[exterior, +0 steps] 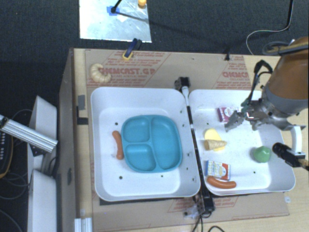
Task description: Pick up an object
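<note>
Objects for picking lie in the right bin (277, 180): a small purple-and-white packet (223, 113) near the far wall, a yellow wedge of cheese (214, 141) toward the middle, a green ball (262, 154) to the right of it, a small red, white and blue carton (217, 168) near the front, and an orange sausage (221, 181) just in front of the carton.

The gripper (246, 119) hangs over the far part of this bin, reaching in from the right beneath the arm's orange band (292, 71). Its fingers are spread apart: one finger (233, 121) points left, toward the purple packet, and sits just beside it, while the other angles down to the right. Nothing sits between them. Whether the left finger touches the packet cannot be told from this angle. The cheese lies near the gripper, in front of it, and apart from it.

The left bin (104, 110) holds a blue divided plate (150, 143) in its middle, with a second orange sausage (118, 144) lying just beside the plate's left edge.
</note>
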`<state>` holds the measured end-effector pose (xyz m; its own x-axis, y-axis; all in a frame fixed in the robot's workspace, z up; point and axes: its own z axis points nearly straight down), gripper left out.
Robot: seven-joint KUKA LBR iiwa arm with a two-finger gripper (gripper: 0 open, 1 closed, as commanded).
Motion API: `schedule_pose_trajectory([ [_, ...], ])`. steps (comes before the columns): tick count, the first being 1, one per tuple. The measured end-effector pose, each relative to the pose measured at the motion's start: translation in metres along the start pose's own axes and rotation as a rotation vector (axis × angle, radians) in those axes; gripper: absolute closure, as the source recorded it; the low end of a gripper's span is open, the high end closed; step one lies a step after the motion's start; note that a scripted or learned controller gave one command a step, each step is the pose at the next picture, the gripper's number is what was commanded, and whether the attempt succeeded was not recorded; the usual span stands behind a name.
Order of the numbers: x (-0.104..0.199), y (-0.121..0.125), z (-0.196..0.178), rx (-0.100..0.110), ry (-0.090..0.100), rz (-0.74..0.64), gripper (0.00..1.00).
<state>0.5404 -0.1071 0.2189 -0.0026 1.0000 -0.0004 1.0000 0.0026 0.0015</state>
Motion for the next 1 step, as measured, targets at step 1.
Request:
schedule_pose_trajectory([
  [1,0.0012,0.0159,0.1342,-0.001,0.0,0.001,0.0],
])
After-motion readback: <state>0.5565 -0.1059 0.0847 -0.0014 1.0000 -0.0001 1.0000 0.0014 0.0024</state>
